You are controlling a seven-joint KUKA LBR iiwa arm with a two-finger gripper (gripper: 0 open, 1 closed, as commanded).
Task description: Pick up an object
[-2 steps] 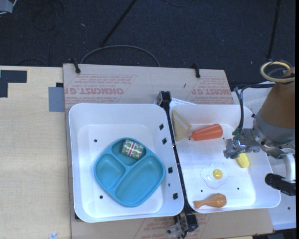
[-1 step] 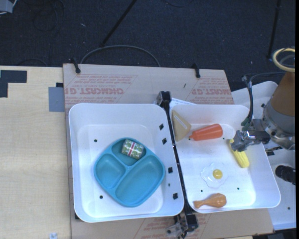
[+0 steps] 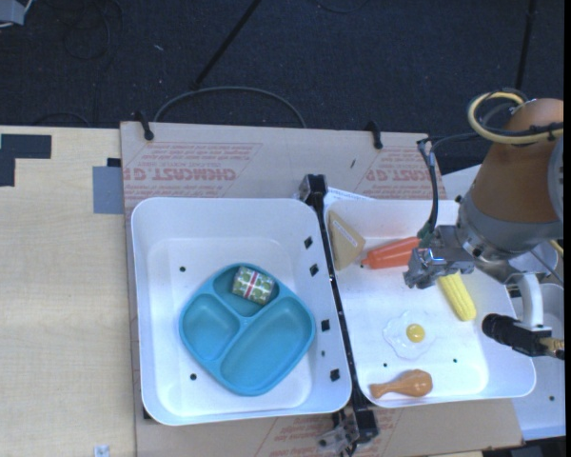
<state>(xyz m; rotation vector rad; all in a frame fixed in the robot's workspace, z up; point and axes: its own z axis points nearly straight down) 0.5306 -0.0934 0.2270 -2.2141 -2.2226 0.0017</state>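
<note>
Orange carrot lies right of centre, touching my gripper beside the corn. I can't tell the jaws' opening; I'd straddle the carrot squarely before closing.

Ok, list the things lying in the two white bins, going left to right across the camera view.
Blue divided plastic plate → small green striped can → tan wedge → orange carrot → yellow corn cob.
</note>
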